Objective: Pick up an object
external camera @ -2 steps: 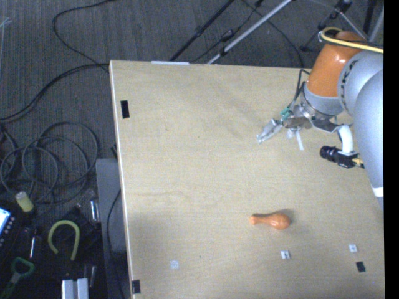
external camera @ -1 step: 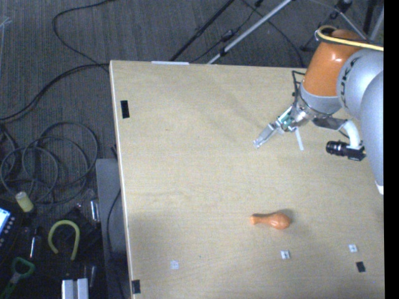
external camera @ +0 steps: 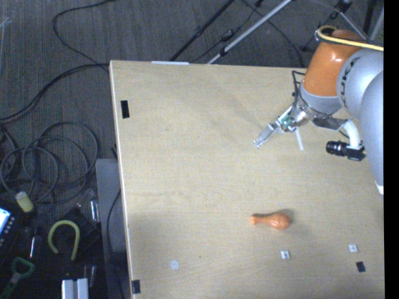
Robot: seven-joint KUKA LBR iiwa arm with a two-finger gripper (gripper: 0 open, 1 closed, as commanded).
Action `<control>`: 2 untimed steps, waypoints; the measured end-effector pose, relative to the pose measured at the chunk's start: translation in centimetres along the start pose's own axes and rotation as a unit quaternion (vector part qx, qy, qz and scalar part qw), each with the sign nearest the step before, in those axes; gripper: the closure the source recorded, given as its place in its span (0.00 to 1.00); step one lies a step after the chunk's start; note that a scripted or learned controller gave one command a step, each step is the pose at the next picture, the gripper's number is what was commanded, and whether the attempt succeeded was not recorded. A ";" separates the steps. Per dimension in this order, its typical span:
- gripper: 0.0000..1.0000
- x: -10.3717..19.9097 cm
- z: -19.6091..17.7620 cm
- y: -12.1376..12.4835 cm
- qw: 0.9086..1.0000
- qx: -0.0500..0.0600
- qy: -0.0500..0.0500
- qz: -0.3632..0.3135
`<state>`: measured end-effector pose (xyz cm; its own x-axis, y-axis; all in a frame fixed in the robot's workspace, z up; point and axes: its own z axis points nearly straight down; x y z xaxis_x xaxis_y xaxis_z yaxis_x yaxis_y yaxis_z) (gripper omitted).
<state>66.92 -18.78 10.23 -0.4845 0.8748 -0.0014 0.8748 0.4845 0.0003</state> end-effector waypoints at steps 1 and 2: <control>0.00 0.0 0.0 0.0 1.000 0.000 0.000 0.000; 0.00 0.0 0.0 0.0 1.000 0.000 0.000 0.000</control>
<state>66.92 -18.78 10.22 -0.4845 0.8748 -0.0014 0.8748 0.4845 0.0003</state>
